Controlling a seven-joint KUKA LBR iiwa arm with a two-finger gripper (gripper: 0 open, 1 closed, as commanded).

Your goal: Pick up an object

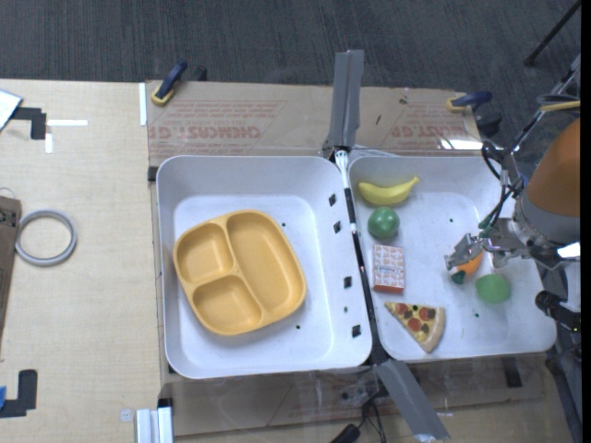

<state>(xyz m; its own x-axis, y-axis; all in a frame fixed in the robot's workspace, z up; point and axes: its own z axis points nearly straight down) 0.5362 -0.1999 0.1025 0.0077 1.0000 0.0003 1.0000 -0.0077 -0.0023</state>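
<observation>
Right bin: white, shallow, holding six small items and the gripper.

Gripper: low over the bin's right half, near its right edge, reaching in from the right. An orange piece, likely a toy carrot, sits at the fingertips; whether it is pinched between them or merely lies under them cannot be told, and the spread of the fingers is not readable at this size.

Green ball: just beside the gripper, toward the bin's near right corner, apart from the orange piece or barely touching it.

Banana: near the far left corner. Green round fruit: just beside the banana, toward the near edge. Red-and-white box: along the left edge, mid-length. Pizza slice: near the near edge, left of centre. All four lie well apart from the gripper.

Left bin: carries a yellow three-compartment tray, tilted diagonally.

Arm: cut off by the frame's right edge; cables cross its wrist and hide part of it.

Bench, left part: roll of tape.
</observation>
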